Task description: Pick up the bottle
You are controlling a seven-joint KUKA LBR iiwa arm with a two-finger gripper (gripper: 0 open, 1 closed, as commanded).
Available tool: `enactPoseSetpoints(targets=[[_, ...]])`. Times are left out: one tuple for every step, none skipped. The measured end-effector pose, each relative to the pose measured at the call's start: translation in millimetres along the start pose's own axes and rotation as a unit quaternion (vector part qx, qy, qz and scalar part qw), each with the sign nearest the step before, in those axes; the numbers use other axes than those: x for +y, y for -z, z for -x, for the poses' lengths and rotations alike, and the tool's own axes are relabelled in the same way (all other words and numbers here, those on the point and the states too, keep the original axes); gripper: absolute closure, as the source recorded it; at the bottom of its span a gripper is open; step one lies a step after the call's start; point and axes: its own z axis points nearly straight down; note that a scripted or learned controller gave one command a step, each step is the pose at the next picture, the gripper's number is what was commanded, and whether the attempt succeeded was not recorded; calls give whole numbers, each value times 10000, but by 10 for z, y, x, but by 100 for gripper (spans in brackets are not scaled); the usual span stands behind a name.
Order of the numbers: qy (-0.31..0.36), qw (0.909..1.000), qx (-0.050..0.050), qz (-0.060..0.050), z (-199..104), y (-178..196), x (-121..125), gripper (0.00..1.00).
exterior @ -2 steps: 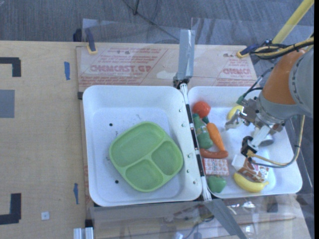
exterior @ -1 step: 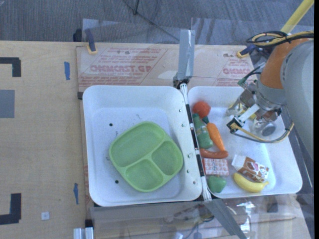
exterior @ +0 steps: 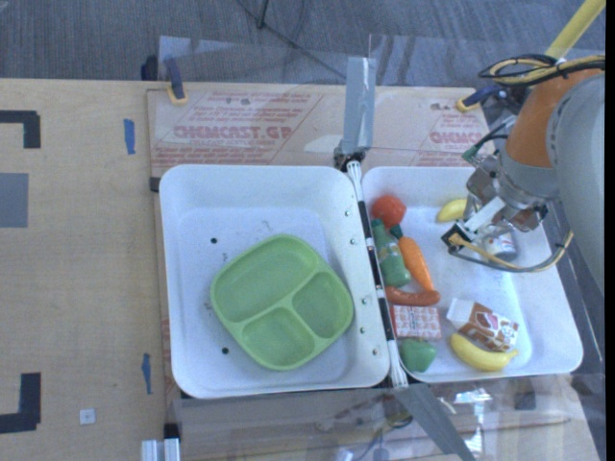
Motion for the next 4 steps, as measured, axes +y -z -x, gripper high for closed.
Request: enactPoseSetpoints(targets=[[-2727, 9621, -10, -10, 123, 1448, 105, 100], [-2521, 9677, -7, -7, 2, 2936, -163, 100], [-2721, 9623, -2, -4, -134, 3361, 15, 100], [-2746, 9616, 8, 0, -632, 3358, -263, 100]])
